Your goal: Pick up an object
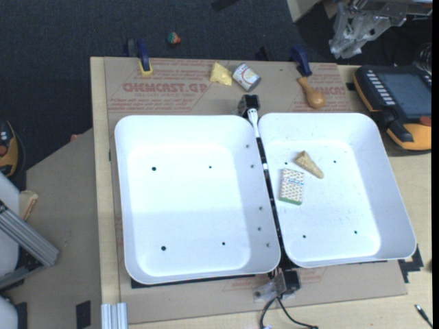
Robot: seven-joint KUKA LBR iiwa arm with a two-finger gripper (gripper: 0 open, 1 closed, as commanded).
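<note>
The right bin holds two things near its left middle. One is a small flat box with a pale dotted face and a green edge, lying flat. The other is a tan wedge, just up and right of the box, a small gap apart. The left bin is next to it, sharing the middle rim. My gripper hangs at the top right, beyond the bench's far edge and well away from both bins, with nothing seen in it.
On the cardboard behind the bins lie a yellow wedge, a small white box and a wooden pear-shaped piece. Blue clamps grip the far edge. A teach pendant rests at the right.
</note>
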